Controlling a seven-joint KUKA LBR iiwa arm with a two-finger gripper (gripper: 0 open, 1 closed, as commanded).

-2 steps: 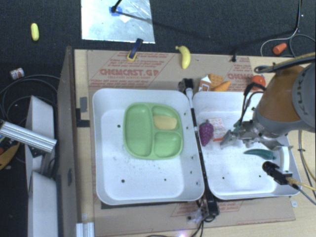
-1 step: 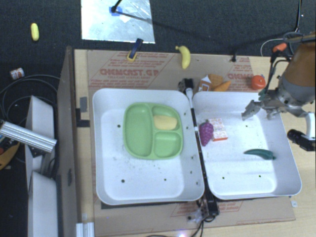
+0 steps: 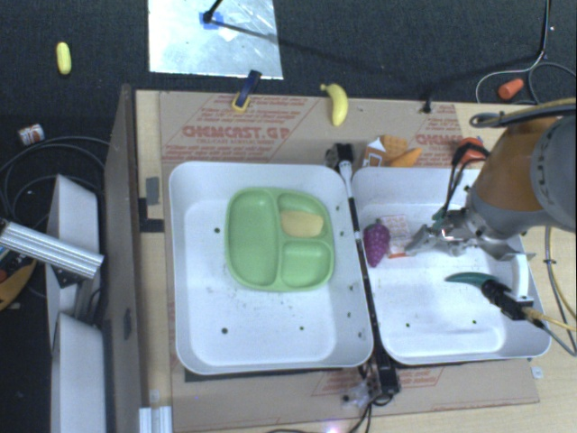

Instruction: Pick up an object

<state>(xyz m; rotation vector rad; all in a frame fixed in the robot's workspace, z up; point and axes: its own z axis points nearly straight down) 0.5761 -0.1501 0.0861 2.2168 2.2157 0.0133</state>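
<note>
In the right bin (image 3: 433,336), a purple bunch of grapes (image 3: 376,241) lies against the left wall. Beside it are a pale pink patterned piece (image 3: 394,227) and a small red bit (image 3: 398,255). My gripper (image 3: 422,237) hangs low over the bin, just right of the grapes and the pink piece, reaching in from the right. I see nothing held in it. A dark green curved thing (image 3: 468,279) lies further right, under the arm. In the left bin (image 3: 207,332) sits a green divided plate (image 3: 261,260) with a yellow item (image 3: 302,223) in its upper right compartment.
A banana (image 3: 337,105) and an orange piece (image 3: 402,156) lie on the cardboard behind the bins. A black divider (image 3: 359,260) runs between the two bins. A small yellow object (image 3: 63,58) is on the dark floor at far left.
</note>
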